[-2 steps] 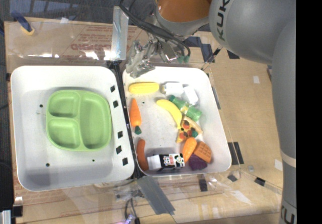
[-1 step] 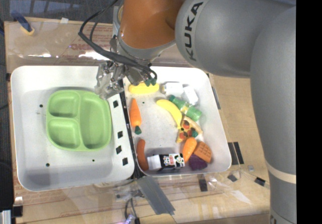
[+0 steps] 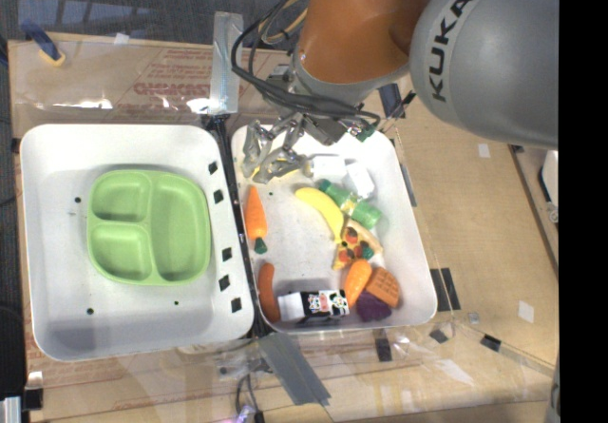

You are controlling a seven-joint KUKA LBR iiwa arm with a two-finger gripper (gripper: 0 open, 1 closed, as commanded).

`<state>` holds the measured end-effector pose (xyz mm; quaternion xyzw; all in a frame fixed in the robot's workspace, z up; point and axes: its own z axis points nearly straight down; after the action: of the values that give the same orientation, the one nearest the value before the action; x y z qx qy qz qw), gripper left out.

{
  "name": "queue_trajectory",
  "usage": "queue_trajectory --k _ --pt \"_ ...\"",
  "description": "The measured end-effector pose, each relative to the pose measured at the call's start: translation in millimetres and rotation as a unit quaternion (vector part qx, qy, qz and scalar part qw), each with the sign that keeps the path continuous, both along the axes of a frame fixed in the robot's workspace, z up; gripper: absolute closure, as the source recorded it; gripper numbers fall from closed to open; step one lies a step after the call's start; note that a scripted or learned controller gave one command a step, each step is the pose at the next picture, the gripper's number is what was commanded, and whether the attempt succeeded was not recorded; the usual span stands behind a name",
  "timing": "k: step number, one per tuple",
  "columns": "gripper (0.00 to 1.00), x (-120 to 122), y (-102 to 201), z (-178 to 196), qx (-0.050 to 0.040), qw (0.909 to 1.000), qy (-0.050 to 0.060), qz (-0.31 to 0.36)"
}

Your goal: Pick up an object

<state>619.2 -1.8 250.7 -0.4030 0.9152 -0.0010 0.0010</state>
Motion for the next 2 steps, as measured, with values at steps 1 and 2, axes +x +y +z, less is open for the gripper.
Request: queue_trajectory --k 1,2 --pt "1.0 8 -97 -35 -0.0001 0.9977 0.002 0.067" --pt "1.0 34 -187 -3 -0.0006 0.9865 0.0 0.164"
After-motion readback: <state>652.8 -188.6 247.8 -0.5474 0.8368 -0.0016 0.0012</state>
